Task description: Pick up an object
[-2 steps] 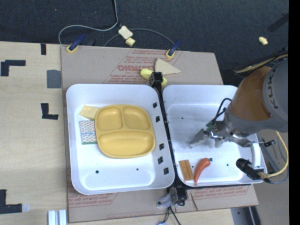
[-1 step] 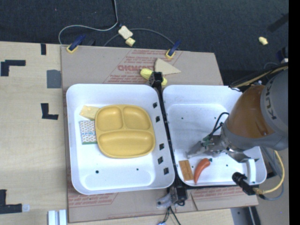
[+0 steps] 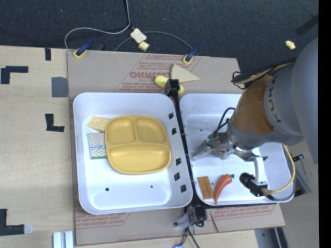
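On the bench sit 2 shallow white bins side by side. Left bin (image 3: 83,190): 3 items. 1 yellow divided plate (image 3: 138,144) with three compartments lies near bin centre. At its 9 o'clock, touching its edge, 1 small patterned sponge (image 3: 96,144). At its 10 o'clock, partly under the rim, 1 pale yellow flat piece (image 3: 98,122).

Right bin (image 3: 207,105): 2 loose items, both near the 6 o'clock wall. 1 small brown block (image 3: 205,187), and just beside it at its 3 o'clock, 1 red-orange chili pepper (image 3: 222,186), green stem end up, tilted.

1 arm enters from 3 o'clock; orange band (image 3: 252,107) over the bin's right half. Gripper (image 3: 213,146) low over the bin centre, at 12 o'clock from the chili pepper, apart from it. Cannot tell the gripper's state; nothing seen held.

Outside, at 12 o'clock of the bins: 1 tan wedge (image 3: 183,74), 1 yellow piece (image 3: 162,80).
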### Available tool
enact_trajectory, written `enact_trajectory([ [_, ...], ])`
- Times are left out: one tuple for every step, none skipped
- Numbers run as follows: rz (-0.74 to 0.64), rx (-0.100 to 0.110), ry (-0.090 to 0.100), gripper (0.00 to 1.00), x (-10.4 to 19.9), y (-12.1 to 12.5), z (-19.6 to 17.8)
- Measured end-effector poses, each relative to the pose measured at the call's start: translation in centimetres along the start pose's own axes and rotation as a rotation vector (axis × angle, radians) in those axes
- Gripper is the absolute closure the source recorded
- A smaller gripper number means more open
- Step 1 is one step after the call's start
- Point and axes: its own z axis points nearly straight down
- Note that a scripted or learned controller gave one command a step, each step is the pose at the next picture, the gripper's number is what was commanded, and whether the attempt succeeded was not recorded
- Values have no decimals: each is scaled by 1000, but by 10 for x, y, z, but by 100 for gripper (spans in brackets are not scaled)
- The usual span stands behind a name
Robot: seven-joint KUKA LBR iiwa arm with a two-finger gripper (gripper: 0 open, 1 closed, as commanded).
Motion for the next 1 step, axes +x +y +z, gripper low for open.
enact_trajectory([
  [2,-2,-1,0,-54,56,-47],
])
